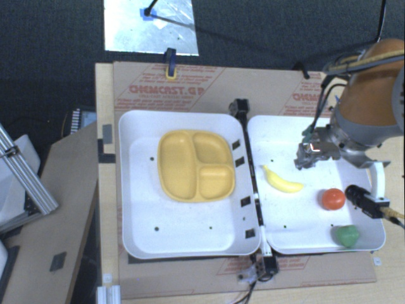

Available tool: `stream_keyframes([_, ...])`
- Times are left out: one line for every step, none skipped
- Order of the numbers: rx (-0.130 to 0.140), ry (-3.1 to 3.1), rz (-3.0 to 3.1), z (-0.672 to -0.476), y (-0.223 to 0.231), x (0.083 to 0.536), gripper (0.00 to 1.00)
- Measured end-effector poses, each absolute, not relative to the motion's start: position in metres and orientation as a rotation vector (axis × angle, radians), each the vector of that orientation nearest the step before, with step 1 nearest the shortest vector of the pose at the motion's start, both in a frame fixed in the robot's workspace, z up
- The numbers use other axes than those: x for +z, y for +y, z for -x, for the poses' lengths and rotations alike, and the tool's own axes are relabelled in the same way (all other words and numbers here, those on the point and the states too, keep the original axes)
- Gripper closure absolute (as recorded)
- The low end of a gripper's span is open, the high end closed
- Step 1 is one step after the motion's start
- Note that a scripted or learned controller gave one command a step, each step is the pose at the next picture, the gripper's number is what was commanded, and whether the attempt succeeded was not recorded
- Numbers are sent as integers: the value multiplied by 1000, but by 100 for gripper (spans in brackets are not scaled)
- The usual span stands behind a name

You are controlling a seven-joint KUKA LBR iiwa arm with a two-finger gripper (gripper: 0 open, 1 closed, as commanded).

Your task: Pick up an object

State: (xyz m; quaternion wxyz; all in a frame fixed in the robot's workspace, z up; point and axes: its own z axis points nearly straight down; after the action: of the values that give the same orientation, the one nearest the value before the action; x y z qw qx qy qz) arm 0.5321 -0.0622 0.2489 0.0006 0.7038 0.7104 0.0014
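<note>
A yellow banana (pixel 283 180) lies in the right bin (pixel 273 235), near its left wall. To its right sits a red-orange tomato-like ball (pixel 333 199), and a green object (pixel 347 235) rests near the bin's front right corner. My gripper (pixel 306 159) hangs over the right bin, just up and right of the banana, a short gap away from it. Nothing shows between its fingers.
The left bin (pixel 136 227) holds a yellow divided plate (pixel 195 164). A black divider with clips (pixel 248 170) runs between the bins. The grey and orange arm (pixel 370 100) fills the upper right. A black part (pixel 366 201) juts out beside the red ball.
</note>
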Motion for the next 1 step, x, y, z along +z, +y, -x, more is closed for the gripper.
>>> stream_keyframes([4,2234,-2210,-526,0,248,100])
